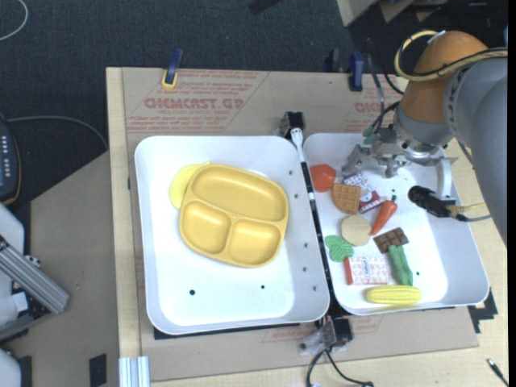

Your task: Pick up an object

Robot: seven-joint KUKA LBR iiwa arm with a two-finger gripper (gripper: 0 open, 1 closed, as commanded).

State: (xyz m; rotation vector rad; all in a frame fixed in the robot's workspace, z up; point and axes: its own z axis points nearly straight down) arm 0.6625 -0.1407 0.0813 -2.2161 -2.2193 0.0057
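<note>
One "CHEMCAST GP" board (pixel 193 99) under bins.

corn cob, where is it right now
The corn cob lies in the right bin, near its front edge, just below the green-handled tool and the small red-and-white packet.

Glossy yellow plastic tray (pixel 232 214), smooth white plastic bins (pixel 161 240), matt brown cardboard (pixel 129 103)
</note>
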